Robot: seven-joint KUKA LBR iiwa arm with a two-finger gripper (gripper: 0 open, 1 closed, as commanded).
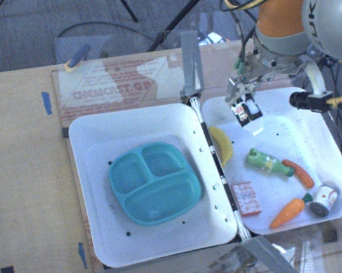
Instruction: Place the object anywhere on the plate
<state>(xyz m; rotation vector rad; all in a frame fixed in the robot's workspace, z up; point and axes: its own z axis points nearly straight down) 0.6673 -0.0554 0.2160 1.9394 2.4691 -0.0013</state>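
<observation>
Inside the left bin [89, 145], lying flat: teal divided plate [156, 183]. Over in the right bin [325, 134], well apart from it: yellow piece [222, 145] against the left wall, green bottle [268, 162] touching a red pepper [302, 173], packet [246, 198], carrot [287, 212], small can [323, 200]. Above that bin's far end, gripper [243, 105]; open or closed, cannot tell.

plate [156, 183] in left bin [88, 139], carrot [287, 211] — can [323, 200] beside it — in right bin [326, 140]
</observation>
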